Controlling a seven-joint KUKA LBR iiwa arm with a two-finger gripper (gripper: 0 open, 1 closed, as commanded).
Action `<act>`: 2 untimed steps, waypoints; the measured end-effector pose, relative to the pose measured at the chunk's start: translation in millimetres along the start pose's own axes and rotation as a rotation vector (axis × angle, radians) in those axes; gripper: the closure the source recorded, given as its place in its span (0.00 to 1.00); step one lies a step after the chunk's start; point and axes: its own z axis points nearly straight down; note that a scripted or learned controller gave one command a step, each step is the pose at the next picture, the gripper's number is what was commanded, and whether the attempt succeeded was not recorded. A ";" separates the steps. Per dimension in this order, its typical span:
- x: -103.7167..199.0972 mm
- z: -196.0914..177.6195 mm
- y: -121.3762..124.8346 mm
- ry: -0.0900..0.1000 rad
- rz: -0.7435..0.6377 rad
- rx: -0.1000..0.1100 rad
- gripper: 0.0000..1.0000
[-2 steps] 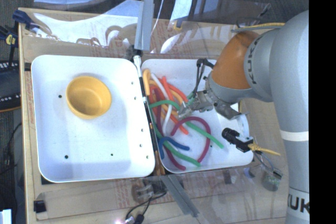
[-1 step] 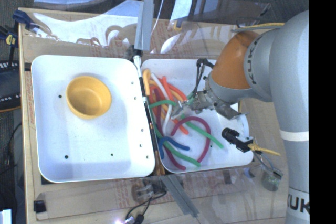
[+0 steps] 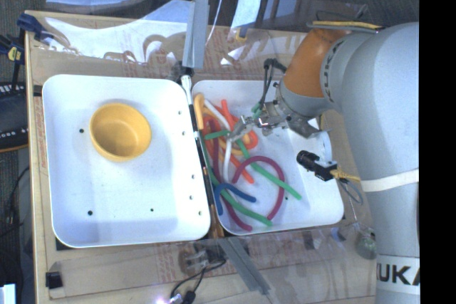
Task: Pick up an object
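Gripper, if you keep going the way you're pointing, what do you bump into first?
Probably the tangle of colored tubes in the right bin; the gripper points down-left into them, though depth is hard to judge.

Right bin's [image 3: 313,213] far side hidden by arm [image 3: 377,103], claw [image 3: 249,126] tips lost among tangled tubes [image 3: 242,167]

You can read one marking: the dark letters "UKA" on the grey arm [image 3: 385,153], low on its casing at the bottom right, where the frame edge cuts the word off. Nothing on the bins, the bench or the objects carries legible text.
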 end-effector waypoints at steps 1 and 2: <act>2.3 -10.1 1.1 0.003 -0.006 0.000 1.00; 73.6 -147.8 6.2 0.001 0.054 -0.005 1.00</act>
